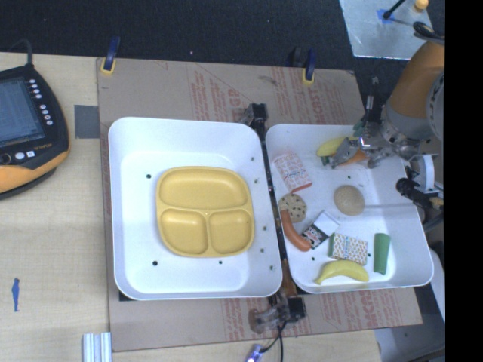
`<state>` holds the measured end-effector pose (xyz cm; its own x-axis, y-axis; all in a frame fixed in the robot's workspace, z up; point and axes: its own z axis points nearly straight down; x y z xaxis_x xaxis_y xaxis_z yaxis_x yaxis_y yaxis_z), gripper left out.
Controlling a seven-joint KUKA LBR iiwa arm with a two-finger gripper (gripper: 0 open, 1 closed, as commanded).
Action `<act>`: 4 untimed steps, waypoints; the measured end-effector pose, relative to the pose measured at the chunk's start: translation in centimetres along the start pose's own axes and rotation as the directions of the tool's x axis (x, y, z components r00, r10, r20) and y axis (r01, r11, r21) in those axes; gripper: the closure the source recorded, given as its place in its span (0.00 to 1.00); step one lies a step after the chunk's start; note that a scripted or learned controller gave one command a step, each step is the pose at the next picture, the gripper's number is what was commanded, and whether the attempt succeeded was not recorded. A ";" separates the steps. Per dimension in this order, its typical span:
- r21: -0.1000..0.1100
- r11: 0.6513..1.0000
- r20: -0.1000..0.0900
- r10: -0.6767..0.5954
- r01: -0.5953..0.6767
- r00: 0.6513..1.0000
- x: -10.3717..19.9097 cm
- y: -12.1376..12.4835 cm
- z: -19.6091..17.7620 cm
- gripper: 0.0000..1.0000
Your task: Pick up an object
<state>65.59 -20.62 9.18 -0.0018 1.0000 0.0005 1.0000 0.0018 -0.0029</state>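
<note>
My gripper [346, 154] hangs low over the back right corner of the right bin [407, 277]. It sits right beside a small yellow piece [330, 146], with an orange piece [362, 156] just under the wrist. Loose objects lie across the same bin: a pink-and-white packet [292, 170], a speckled cookie [293, 206], an orange-red sausage [294, 233], a tan round ball [349, 200], a small black-and-white box [321, 228], a patterned packet [349, 247], a green cylinder [382, 253] and a banana [341, 271].
The left bin [128, 270] holds a yellow divided plate [205, 210]. A teach pendant [23, 130] rests on the bench at the far left. Blue-and-yellow clamps [110, 57] pin the cardboard at the back edge.
</note>
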 end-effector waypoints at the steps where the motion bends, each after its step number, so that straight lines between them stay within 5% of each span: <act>1: 0.002 1.000 0.001 -0.003 0.003 1.000 -0.6 -13.2 0.1 0.00; 3: 0.003 1.000 0.001 -0.004 0.004 1.000 9.2 -0.2 0.0 0.00; 4: -0.002 1.000 0.001 -0.001 0.001 1.000 6.9 0.1 0.0 0.00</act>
<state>65.64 -13.73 9.22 -0.0026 1.0000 -0.0003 1.0000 0.0026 -0.0010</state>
